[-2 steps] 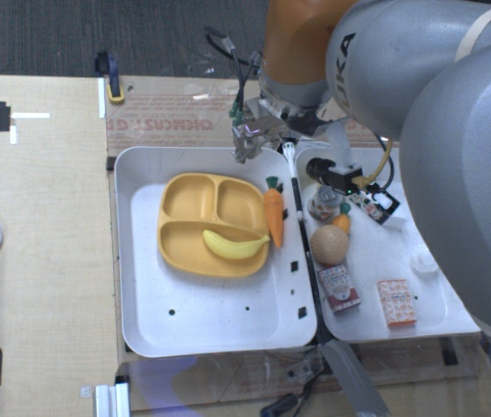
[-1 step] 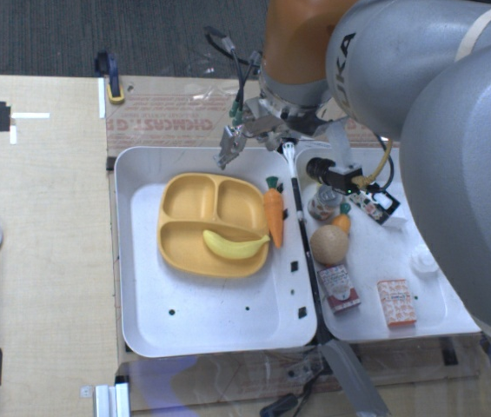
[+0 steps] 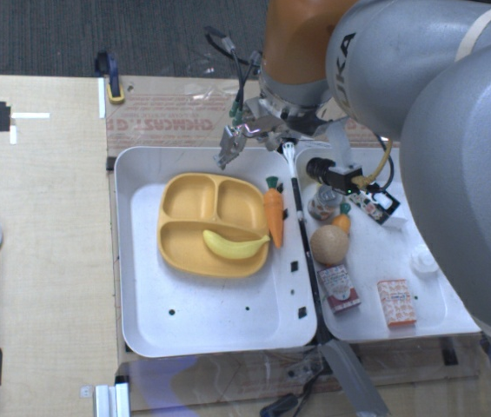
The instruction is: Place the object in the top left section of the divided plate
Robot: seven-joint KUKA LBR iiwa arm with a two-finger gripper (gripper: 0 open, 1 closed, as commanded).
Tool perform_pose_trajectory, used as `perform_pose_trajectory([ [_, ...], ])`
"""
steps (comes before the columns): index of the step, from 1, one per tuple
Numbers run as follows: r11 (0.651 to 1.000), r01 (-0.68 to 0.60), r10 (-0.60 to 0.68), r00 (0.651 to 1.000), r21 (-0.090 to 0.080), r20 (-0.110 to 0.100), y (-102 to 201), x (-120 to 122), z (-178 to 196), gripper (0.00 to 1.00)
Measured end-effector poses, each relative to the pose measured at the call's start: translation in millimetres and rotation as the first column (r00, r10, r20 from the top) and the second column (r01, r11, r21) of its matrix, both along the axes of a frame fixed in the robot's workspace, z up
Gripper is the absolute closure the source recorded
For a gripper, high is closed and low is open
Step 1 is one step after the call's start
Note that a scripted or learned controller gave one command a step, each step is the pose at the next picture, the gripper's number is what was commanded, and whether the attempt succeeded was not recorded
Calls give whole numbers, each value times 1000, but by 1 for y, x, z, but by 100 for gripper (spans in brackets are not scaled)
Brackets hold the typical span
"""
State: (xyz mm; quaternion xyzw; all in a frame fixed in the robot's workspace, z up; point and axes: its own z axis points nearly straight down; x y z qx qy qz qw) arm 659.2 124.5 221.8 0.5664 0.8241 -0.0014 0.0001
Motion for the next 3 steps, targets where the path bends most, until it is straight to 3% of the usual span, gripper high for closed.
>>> perform_pose_trajectory([
  [1, 977, -215, 215, 977, 1, 0, 6, 0, -9, 0],
  [2, 977, -215, 215, 977, 1, 0, 5, 0, -9, 0],
  [3, 977, -214, 214, 977, 0, 1, 4, 1, 0, 100],
])
